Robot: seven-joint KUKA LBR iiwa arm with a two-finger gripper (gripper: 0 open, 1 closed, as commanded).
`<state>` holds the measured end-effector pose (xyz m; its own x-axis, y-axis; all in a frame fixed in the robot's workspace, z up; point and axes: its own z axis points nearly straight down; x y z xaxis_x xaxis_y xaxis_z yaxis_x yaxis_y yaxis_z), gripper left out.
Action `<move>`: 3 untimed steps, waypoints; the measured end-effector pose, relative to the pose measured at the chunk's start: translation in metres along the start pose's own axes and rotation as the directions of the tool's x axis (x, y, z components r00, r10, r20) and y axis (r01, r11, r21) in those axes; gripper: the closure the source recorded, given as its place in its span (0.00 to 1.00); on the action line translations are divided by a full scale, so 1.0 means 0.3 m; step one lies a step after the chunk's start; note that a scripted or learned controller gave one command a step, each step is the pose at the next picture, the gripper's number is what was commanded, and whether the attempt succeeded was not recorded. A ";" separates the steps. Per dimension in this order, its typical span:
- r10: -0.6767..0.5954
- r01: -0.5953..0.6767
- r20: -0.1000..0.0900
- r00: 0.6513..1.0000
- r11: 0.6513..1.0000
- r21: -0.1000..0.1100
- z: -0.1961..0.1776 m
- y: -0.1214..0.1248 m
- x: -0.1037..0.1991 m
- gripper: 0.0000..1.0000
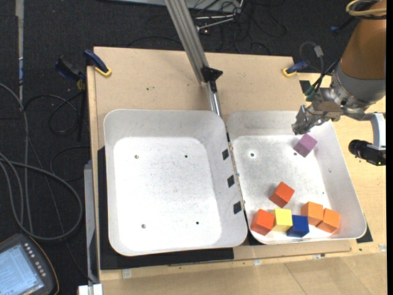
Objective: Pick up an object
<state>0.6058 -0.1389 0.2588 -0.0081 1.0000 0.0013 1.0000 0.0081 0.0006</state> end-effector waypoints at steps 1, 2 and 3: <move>0.001 -0.001 0.000 1.000 1.000 0.001 -0.020 -0.026 0.168 1.00; -0.001 0.001 0.000 1.000 1.000 0.001 -0.032 -0.053 0.356 1.00; 0.000 0.000 0.000 1.000 1.000 0.002 -0.019 -0.105 0.534 1.00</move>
<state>0.5729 0.0212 0.2647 -0.0082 1.0000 0.0015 1.0000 0.0082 -0.0019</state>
